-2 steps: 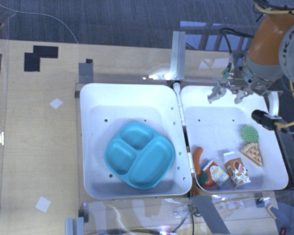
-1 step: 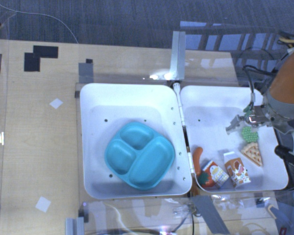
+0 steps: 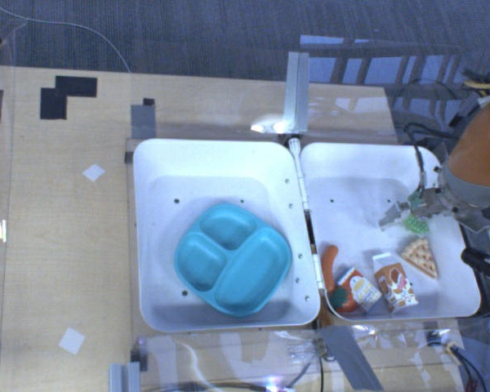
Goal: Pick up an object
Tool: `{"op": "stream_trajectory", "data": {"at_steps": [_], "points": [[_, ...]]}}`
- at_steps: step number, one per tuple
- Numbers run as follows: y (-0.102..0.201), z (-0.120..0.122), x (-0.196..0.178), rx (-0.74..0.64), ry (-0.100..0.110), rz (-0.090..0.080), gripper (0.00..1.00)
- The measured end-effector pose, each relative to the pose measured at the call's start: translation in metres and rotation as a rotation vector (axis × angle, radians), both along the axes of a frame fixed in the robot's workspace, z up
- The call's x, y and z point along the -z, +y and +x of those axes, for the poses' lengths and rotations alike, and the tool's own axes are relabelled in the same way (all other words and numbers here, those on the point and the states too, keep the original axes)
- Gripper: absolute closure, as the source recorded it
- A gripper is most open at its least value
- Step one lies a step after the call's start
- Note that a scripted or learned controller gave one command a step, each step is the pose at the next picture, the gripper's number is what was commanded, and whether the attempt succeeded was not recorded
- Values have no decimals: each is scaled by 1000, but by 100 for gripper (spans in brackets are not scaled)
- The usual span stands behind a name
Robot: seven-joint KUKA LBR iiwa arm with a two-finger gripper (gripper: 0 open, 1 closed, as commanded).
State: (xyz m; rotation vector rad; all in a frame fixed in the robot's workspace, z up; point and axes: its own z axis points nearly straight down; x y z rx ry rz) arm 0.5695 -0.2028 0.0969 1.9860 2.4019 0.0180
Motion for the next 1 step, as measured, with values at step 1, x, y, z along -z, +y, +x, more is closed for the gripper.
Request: {"op": "stream_trajectory", "data": {"at_steps": [1], "points": [[-2,5,-16,0,-18,-9,100]]}}
